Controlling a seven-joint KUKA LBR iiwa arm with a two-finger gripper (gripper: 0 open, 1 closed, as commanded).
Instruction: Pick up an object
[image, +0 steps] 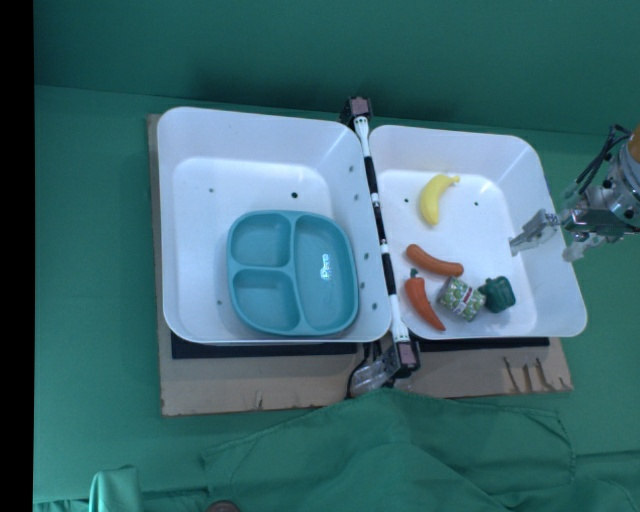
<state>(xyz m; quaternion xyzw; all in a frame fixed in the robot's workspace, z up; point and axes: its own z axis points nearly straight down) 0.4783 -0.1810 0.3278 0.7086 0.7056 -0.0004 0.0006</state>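
Pincer (545, 238): over right bin's (560, 300) far edge, fingers spread, nothing pinched, ready to drop in.
Toy food: banana (435, 197), sausage (435, 261), carrot (423, 303), can (460, 298), green pepper (497, 293), all loose in right bin, easy to grab.
Blue plate (292, 272): alone in left bin (200, 150).

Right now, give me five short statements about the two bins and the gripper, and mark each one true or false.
1. The teal plate lies in the left bin. True.
2. The banana is in the same bin as the plate. False: it lies in the right bin.
3. The gripper holds the green pepper. False: the pepper lies on the bin floor, apart from the gripper at the bin's right edge.
4. Two orange carrots lie in the right bin. True.
5. The plate has a single compartment. False: it has three.
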